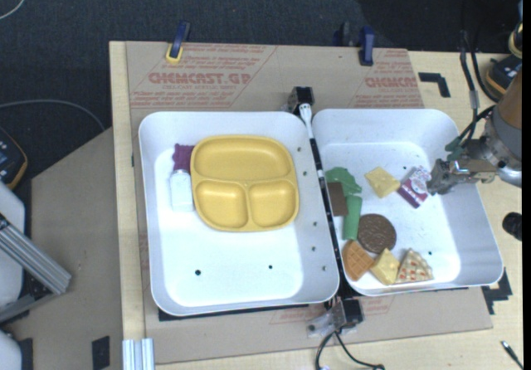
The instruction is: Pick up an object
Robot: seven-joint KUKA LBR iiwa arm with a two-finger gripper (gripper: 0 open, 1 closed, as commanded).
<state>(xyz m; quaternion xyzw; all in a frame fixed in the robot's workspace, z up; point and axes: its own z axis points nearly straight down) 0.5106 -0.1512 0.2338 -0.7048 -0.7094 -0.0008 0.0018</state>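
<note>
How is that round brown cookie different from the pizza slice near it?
The cookie is round and dark brown; the pizza slice is a pale triangle with red spots. The cookie lies nearer the middle of the right bin; the pizza slice sits by the front rim. Both lie flat and look like toy food.

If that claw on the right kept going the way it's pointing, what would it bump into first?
Most likely the small purple-and-white packet, which lies right at the gripper tip in the right bin. Height is hard to judge from above, so it may already be touching.
</note>
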